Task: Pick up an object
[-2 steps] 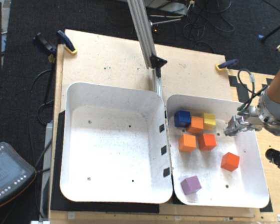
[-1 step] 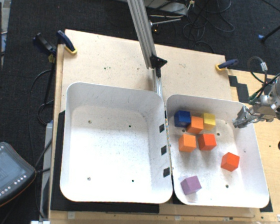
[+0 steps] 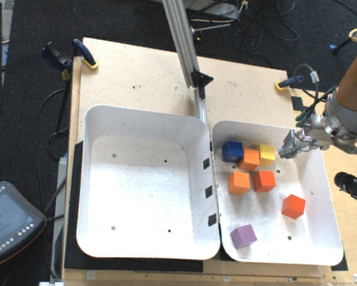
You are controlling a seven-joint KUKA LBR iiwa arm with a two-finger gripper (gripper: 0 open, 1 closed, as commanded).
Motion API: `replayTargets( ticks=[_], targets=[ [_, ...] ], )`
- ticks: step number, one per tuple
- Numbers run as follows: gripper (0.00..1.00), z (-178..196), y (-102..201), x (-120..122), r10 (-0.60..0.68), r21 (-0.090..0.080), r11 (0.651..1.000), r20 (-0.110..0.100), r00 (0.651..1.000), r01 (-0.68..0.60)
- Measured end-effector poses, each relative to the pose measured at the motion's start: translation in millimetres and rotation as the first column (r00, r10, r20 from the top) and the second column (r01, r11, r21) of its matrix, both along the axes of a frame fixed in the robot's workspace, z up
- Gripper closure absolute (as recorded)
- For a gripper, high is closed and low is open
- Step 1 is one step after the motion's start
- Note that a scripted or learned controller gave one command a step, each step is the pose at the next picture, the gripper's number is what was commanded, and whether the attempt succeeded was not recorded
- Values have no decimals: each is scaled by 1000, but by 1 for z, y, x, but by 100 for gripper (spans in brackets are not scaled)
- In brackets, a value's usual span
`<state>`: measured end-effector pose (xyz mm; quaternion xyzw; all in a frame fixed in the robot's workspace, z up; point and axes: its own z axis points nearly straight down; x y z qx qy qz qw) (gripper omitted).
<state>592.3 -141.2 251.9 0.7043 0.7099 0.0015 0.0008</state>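
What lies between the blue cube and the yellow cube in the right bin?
An orange cube sits between the blue cube and yellow cube, seen in the camera view.

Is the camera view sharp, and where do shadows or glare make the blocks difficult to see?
In the camera view, the light is even and the blocks cast only short, soft shadows; the purple block and blue block look crisp, the gripper looks slightly soft, and no glare hides anything in the right bin.

Arm reaches in, tool (image 3: 288,150) low (wrist angled down).
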Motion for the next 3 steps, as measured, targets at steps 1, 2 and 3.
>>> replayTargets(
  ticks=[1, 2, 3],
  targets=[
    [100, -12, 58, 10, 0, 1, 1000, -4, 1000, 0],
    [100, -4, 117, 22, 2, 1, 1000, 0, 1000, -2],
    [100, -5, 175, 40, 0, 1, 1000, 0, 1000, 0]
  ],
)
